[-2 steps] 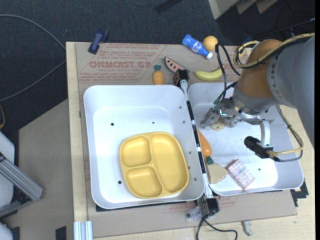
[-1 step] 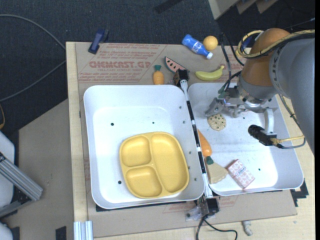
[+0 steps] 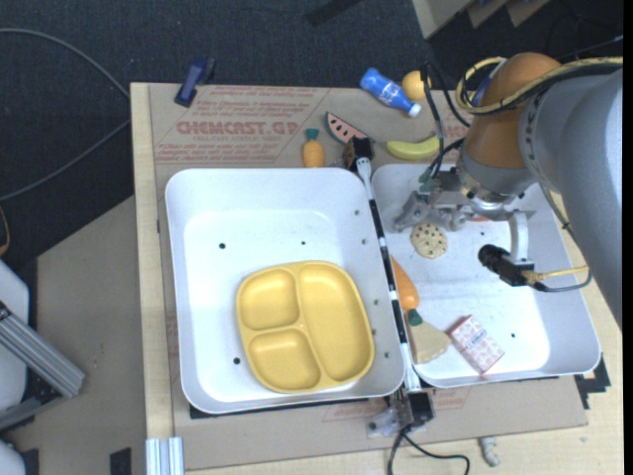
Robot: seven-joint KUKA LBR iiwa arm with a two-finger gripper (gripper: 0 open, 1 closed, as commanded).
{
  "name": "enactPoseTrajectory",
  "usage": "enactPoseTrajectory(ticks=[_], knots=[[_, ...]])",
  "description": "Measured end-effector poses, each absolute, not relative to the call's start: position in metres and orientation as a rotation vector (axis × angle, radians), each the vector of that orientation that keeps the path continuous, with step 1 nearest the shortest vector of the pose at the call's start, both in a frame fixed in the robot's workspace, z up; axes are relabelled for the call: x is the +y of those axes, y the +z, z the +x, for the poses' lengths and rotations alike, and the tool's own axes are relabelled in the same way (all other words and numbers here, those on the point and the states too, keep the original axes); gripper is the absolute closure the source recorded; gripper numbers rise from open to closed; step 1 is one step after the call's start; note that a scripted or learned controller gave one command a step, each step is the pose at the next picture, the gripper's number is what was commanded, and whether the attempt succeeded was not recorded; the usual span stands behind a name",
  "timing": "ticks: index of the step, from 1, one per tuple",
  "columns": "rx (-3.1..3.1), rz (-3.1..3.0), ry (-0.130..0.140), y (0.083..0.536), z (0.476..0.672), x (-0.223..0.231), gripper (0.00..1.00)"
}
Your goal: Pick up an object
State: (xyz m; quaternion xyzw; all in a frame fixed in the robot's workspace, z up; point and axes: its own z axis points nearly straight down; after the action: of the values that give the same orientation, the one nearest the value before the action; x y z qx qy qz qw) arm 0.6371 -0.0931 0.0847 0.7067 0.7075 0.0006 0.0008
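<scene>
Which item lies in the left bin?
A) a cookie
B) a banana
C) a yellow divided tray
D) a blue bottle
C: the yellow divided tray lies in the left bin, while the cookie is in the right bin, and the banana and blue bottle lie on the bench behind the bins.

The grey KUKA arm with its orange band [image 3: 509,97] is reached in from the right and bent downward, and its metal two-finger gripper [image 3: 427,214] is held low, fingers splayed apart.
</scene>
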Motion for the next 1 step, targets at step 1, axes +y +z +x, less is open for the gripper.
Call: enactPoseTrajectory(ticks=[1], knots=[[2.221, 2.223, -0.003, 0.0847, 0.6172, -0.1269, 0.00]])
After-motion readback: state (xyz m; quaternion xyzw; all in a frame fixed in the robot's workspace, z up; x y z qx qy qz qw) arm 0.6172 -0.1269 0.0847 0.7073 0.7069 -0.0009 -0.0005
